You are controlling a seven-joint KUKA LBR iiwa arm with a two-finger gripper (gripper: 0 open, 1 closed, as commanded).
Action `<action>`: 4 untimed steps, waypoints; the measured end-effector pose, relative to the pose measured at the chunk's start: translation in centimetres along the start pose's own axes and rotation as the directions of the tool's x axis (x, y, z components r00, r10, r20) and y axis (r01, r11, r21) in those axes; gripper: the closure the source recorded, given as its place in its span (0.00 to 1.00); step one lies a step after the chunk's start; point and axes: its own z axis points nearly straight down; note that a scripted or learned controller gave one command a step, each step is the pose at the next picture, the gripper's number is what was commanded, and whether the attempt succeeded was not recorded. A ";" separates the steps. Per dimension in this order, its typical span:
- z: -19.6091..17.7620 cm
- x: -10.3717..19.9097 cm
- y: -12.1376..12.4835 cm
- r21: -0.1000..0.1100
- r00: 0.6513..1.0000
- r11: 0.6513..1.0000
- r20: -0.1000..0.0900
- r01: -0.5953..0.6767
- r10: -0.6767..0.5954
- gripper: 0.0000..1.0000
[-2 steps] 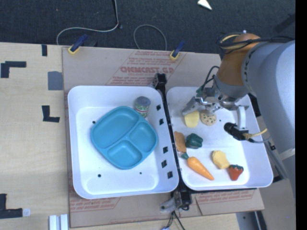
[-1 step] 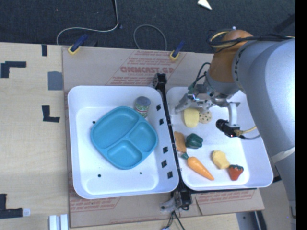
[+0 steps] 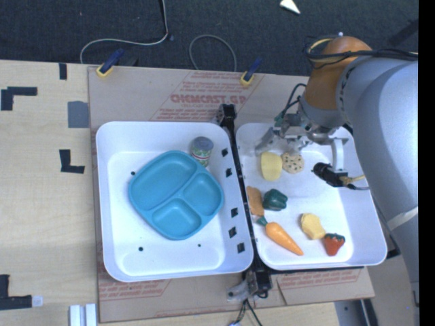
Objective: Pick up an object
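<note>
Your arm reaches in from the right and hangs over the far end of the right bin [image 3: 367, 246], its gripper [image 3: 293, 138] low above two small pieces: a pale yellow block [image 3: 270, 166] and a tan cookie-like piece with dark spots [image 3: 293, 161], lying just beside each other. The wrist hardware crowds the tool, so you cannot tell how the jaws stand, and nothing shows between them. Nearer in the same bin lie a green pepper [image 3: 275, 198], an orange carrot [image 3: 283, 238], a yellow potato-like piece [image 3: 312, 225] and a red strawberry [image 3: 333, 244], well apart from the tool. The left bin [image 3: 109, 182] carries a blue divided plate [image 3: 177, 193] and a small can [image 3: 201, 149] at its far edge.

You appear to be at the approach, settling on a target, probably the spotted piece. Next you need the jaws squared over one piece alone, clear of its neighbour, then a straight drop, a close and a lift.
</note>
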 end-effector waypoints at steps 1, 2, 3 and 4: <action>-0.2 2.3 -1.5 -0.011 1.000 1.000 0.009 0.001 -0.001 0.00; -0.1 3.1 -0.7 -0.005 1.000 1.000 0.008 -0.001 0.001 0.00; -0.2 2.1 -1.8 -0.011 1.000 1.000 0.003 0.002 -0.002 0.00; 0.1 2.2 -0.1 -0.003 1.000 1.000 0.001 0.002 -0.002 0.00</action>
